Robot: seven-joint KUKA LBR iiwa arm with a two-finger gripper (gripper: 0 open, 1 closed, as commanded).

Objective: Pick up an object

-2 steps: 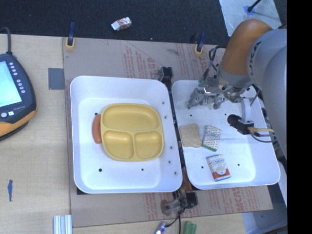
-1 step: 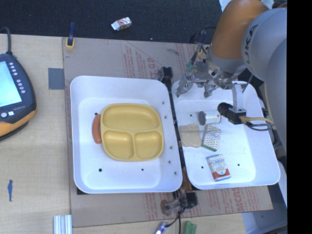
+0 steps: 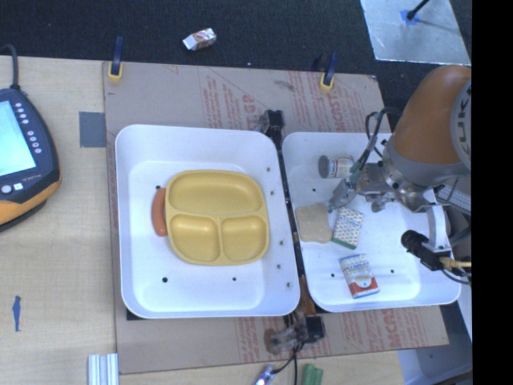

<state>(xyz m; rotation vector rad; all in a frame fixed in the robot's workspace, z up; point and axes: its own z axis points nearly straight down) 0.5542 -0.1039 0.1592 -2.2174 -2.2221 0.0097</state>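
Approach is the step judged in hand: the gripper (image 3: 350,200) is seen low in the right bin (image 3: 401,295), just above a patterned packet (image 3: 348,228) (beside a tan sponge (image 3: 314,223)). Jaw opening cannot be told. A closing on the packet is called for next.

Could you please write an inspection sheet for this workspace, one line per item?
Surface: cardboard sheet on a wooden bench, two white bins, left bin and right bin.
Job's things: right bin holds a small jar, a sponge, a patterned packet and a red-white carton.
Clutter: yellow tray over an orange sausage in the left bin.
Claw: claw above the packet; its state is unclear.
Cables: black cable by the arm.
Surroundings: pendant at left, wrapper on the dark floor.
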